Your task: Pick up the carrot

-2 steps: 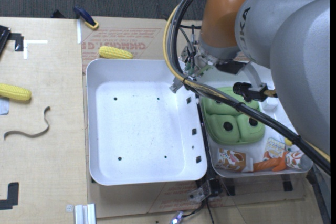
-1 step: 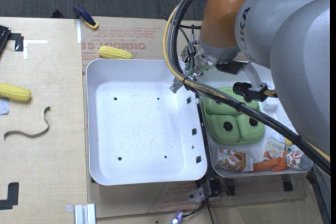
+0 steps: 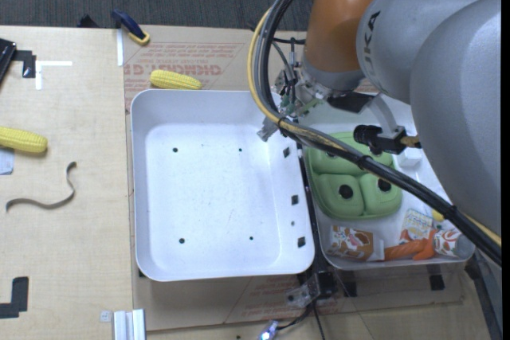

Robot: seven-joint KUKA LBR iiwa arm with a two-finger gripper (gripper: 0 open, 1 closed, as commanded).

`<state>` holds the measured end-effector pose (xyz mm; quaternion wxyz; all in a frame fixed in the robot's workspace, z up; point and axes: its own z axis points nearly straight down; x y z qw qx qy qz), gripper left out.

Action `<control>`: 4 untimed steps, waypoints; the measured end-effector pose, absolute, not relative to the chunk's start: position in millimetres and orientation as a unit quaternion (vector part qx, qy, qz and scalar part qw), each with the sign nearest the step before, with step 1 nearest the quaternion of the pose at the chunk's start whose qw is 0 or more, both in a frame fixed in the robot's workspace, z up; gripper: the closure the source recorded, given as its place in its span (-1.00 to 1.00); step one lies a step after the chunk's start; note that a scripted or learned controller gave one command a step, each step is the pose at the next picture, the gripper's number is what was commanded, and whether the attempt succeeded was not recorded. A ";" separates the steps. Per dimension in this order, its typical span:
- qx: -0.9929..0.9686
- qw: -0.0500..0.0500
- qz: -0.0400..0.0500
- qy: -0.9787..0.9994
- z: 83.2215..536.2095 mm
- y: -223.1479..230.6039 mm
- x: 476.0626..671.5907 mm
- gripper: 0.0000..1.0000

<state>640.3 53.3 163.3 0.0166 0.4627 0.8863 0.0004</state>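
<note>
The carrot (image 3: pixel 410 250) lies along the right bin's (image 3: pixel 344 259) near edge, beside a green toy (image 3: pixel 355 183). My arm (image 3: pixel 414 36) hangs above that bin; I cannot tell my gripper's state.

A robotics lab is suggested: an industrial arm (image 3: pixel 414 36) trailing cables (image 3: pixel 267 36) is mounted over a worktop (image 3: pixel 64 235) where two white bins (image 3: pixel 215 187) are set on cardboard (image 3: pixel 199 60).

arm (image 3: pixel 430 52): reaches in from right, bent low | orange band (image 3: pixel 343 12): faces camera
</note>
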 end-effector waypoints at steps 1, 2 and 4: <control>0.462 0.020 0.001 0.886 173.1 51.9 642.0 1.00; 0.461 0.022 0.000 0.887 182.7 51.3 643.1 1.00; 0.332 0.000 -0.001 0.943 194.6 145.5 532.7 1.00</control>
